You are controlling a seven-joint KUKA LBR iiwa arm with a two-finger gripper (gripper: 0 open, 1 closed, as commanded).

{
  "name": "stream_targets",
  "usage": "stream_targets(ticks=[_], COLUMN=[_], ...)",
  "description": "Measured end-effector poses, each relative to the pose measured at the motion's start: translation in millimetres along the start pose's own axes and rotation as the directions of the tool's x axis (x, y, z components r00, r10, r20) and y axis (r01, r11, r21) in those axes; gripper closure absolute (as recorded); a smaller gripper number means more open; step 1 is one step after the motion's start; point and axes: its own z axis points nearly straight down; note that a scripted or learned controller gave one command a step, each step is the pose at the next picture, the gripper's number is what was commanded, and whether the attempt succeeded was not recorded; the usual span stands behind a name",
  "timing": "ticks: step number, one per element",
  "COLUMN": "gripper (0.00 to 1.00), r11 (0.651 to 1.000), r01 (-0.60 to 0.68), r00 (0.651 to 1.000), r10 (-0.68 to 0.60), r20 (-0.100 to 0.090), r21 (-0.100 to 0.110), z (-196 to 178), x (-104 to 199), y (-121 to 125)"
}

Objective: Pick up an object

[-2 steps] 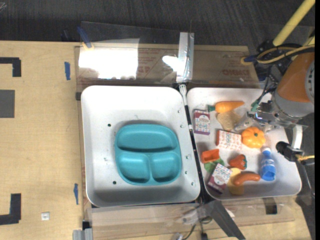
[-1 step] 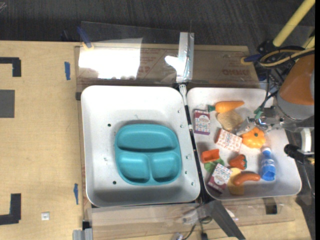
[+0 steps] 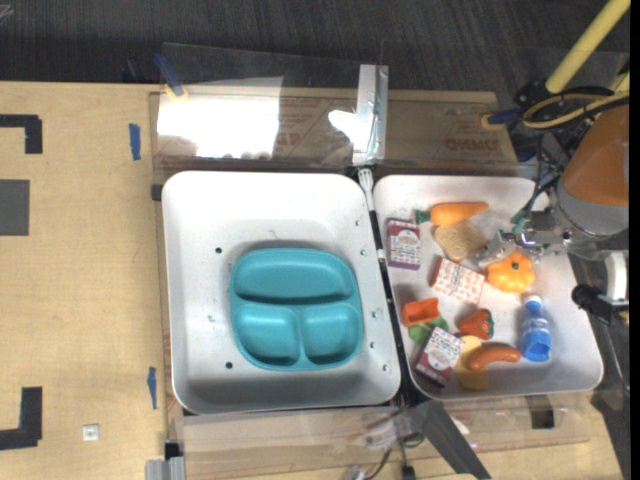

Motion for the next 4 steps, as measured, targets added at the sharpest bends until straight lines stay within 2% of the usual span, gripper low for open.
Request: stream_targets(ticks=[1,2,3,4], gripper=[1.0,1.0,1.0,1.0], r11=[1.0,1.0,0.969,0.86], r01=[-0.006,0.011,0.246,0.51], r00=[1.0,1.0,0.969,0.86], r10=[0.006,-0.011,-0.246,-0.51], r20=[0.006,0.009,0.007,0.003], r21=[0.004,0.0,0.003,0.008], z=[12.9,-58.1,8.3,-19.6], x=[52.6,48.9,32.1,17.3], y=[63.6,68.5,82.2,66.7])
